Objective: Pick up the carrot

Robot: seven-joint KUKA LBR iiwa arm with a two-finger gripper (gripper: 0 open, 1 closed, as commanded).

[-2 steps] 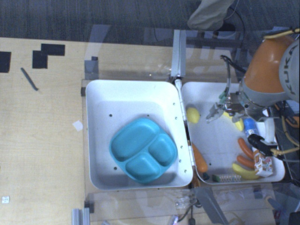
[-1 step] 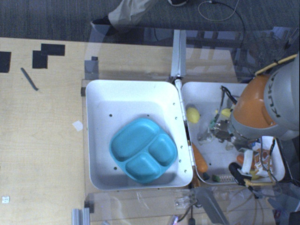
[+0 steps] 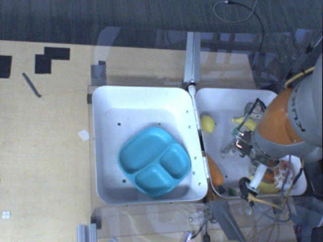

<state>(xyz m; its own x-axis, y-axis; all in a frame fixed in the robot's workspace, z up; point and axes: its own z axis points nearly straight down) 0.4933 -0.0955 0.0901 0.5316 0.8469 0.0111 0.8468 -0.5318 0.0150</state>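
Note:
The carrot (image 3: pixel 215 172) is an orange, tapered piece lying against the left wall of the right bin (image 3: pixel 225 101), near its front corner. My gripper (image 3: pixel 241 144) hangs over the middle of that bin, below the arm's orange band (image 3: pixel 280 121). It sits to the right of the carrot and a little farther back, apart from it. Nothing is visibly held in it.
A yellow lemon (image 3: pixel 207 123) lies near the right bin's left wall, behind the carrot. Yellow banana-like pieces (image 3: pixel 268 187) and other small items sit under the arm at the front right. The left bin (image 3: pixel 108 135) holds a blue divided plate (image 3: pixel 154 161).

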